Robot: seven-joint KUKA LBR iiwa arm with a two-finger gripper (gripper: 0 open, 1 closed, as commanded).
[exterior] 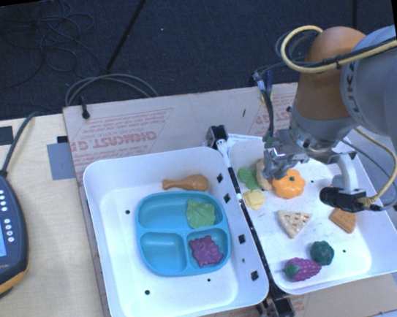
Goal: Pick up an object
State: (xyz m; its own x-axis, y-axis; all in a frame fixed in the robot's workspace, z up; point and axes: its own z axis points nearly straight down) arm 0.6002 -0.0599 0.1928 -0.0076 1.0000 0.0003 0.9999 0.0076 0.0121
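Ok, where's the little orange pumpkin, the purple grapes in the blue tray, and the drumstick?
Small orange toy pumpkin [289,185], camera view, on its rounded body.
Purple toy grape bunch [206,250], camera view, middle of the bunch.
Brown toy chicken drumstick [187,184], camera view, on its meaty end.

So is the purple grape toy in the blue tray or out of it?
In. The purple grapes lie in the lower right compartment of the blue tray, in the left bin. Another purple bunch lies in the right bin.

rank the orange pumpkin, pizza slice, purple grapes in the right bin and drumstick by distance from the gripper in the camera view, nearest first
From the gripper:
1. Orange pumpkin, right beside it in the right bin.
2. Pizza slice, mid right bin, toward the front.
3. Drumstick, left bin, behind the blue tray.
4. Purple grapes, front edge of the right bin.
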